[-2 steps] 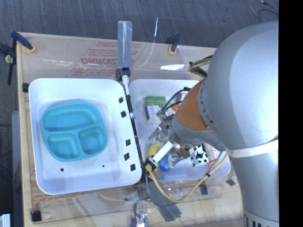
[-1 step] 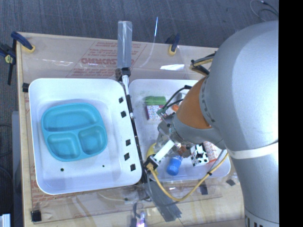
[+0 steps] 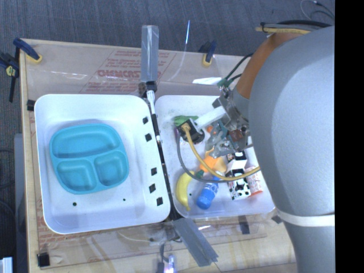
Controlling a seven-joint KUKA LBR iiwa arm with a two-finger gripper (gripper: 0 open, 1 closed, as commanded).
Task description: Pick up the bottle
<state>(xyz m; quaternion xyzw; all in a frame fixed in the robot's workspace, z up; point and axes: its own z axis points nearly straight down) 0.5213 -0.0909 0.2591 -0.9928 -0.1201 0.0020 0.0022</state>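
Grey arm (image 3: 296, 124) bulk covers the right side of the right bin (image 3: 166, 152), its orange band (image 3: 253, 67) showing above that bin's far right corner. Left of the right bin, touching it along the shared edge, sits the left bin (image 3: 45, 209), which holds a blue divided tray (image 3: 87, 158). Over the middle of the right bin, the gripper (image 3: 224, 144) hangs low among the clutter, with cables around it; whether its jaws are wide, narrow or closed on anything cannot be told. Toward the right bin's near edge lies the clear bottle (image 3: 203, 193) with its blue cap, beside a yellow banana-like toy (image 3: 183, 189). A black-and-white patterned item (image 3: 240, 178) lies by the right bin's near right wall, beside the arm.
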